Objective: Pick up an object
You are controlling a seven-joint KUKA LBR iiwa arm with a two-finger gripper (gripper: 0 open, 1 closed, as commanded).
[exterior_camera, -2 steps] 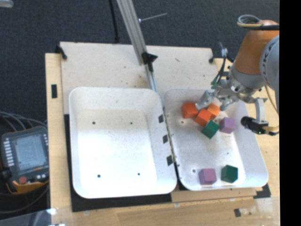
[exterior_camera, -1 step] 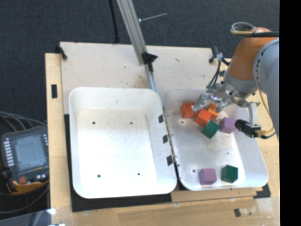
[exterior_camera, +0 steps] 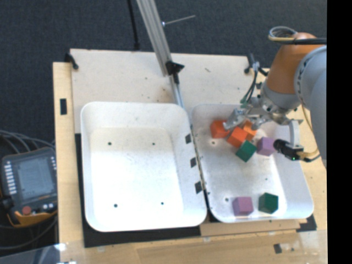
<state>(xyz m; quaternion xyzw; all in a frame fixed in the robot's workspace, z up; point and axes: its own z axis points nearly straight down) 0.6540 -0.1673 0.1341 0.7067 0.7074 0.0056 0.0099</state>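
The right bin [exterior_camera: 301, 187] holds several small blocks. In its upper half, clustered close together, lie an orange block [exterior_camera: 218, 129], a second orange block [exterior_camera: 240, 136], a green block [exterior_camera: 246, 150] and a purple block [exterior_camera: 265, 146]. My gripper [exterior_camera: 245, 117] hangs low over this cluster, right above the second orange block, and its metal parts cover that block's top edge. I see no block lifted off the bin floor. Near the front wall sit another purple block [exterior_camera: 242, 205] and another green block [exterior_camera: 268, 202].
The left bin [exterior_camera: 87, 120] stands beside the right one, their walls meeting mid-bench. A slanted metal pole [exterior_camera: 155, 29] rises from the bench behind the bins. The grey and orange arm [exterior_camera: 294, 70] covers the right bin's far right corner. A teach pendant [exterior_camera: 28, 181] lies off the bench's left side.
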